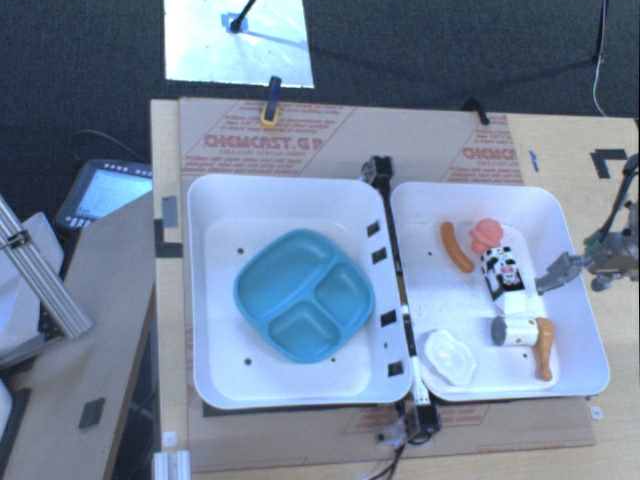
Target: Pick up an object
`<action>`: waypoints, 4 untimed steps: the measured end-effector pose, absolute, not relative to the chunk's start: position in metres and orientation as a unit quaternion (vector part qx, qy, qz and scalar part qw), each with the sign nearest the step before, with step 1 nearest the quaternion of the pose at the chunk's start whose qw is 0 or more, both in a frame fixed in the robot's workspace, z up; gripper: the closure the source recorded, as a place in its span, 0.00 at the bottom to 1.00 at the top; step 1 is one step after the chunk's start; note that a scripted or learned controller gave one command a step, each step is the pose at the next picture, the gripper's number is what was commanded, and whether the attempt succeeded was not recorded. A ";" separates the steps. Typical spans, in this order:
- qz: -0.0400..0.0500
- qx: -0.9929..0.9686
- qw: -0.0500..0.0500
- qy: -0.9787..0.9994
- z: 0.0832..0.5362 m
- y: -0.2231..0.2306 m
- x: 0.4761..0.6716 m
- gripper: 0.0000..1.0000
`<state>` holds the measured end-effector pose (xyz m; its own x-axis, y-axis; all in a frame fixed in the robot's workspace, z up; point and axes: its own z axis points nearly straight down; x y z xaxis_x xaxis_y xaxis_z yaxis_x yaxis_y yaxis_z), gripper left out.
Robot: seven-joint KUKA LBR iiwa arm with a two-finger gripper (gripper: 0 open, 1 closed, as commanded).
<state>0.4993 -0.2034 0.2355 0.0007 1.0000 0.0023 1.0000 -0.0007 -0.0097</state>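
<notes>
The gripper (560, 268) is seen at the right bin's (575, 368) right rim; whether it is released or clenched cannot be told. Nothing is seen held. Just to its left lies the cow-patterned toy (503, 271), with the orange sausage (456, 246) beyond and a white cylinder (518, 330) below. The toy should be approached squarely from above, centred.

We see our gripper (560, 271) reaching in from the right edge of the scene, roughly midway between far and near. One grey finger (556, 271) angles leftward and a little nearward. We cannot tell how the jaws stand; nothing sits visibly between them.
</notes>
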 end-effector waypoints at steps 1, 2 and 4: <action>0.000 -0.706 -0.001 -0.708 0.241 -0.203 0.502 0.00; 0.001 -0.707 0.002 -0.708 0.180 -0.197 0.503 0.00; 0.000 -0.707 0.001 -0.707 0.083 -0.202 0.501 0.00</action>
<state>0.5007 -0.2016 0.0826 -0.0005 1.0000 0.0011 1.0000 0.0005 -0.0014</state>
